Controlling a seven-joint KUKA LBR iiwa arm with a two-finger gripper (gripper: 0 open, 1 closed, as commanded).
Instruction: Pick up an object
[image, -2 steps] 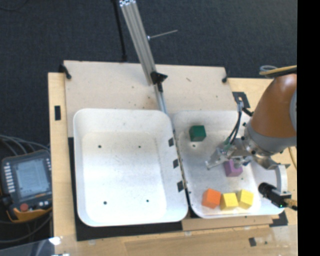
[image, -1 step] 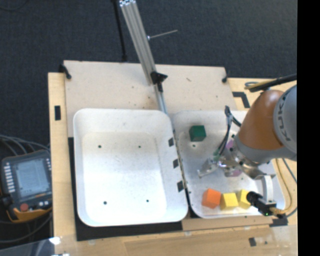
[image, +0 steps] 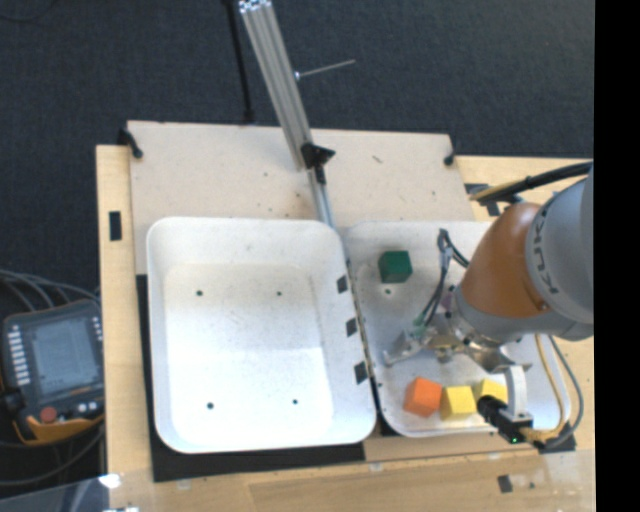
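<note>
In the right bin lie a green cube near the back, an orange cube near the front and a yellow cube just to its right. Another yellow piece shows partly behind the arm's wrist hardware. The arm reaches in from the right, its orange band over the bin. My gripper hangs low over the bin's middle, just behind the orange and yellow cubes. Nothing is visible between its tips.
The left bin sits beside the right one, separated by a rim with black clips. A slanted metal pole rises from behind the bins. A teach pendant rests off the bench at the left.
</note>
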